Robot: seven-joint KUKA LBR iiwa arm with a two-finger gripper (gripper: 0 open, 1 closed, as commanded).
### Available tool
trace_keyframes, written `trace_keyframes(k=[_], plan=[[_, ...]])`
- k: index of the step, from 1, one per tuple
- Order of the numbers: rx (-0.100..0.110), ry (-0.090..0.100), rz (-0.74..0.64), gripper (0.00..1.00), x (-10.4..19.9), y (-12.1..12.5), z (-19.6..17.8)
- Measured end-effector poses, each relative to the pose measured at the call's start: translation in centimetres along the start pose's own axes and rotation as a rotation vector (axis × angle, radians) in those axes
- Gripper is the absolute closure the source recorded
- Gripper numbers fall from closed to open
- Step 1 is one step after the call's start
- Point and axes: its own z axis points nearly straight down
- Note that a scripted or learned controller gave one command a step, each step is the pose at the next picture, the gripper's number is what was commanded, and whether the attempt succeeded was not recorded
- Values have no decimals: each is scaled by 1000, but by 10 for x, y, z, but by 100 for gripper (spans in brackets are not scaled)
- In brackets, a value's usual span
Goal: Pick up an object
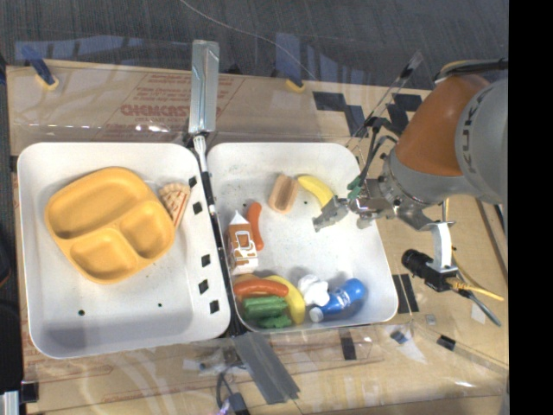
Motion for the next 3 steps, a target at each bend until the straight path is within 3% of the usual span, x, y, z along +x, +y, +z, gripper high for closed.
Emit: trace_keyframes(k=[1,2,3], plan=[[-6,-3,-34,0,-14,68,105],[-3,-2,-39,100,-13,68,95],[-10,0,354,100,36,114,-63]])
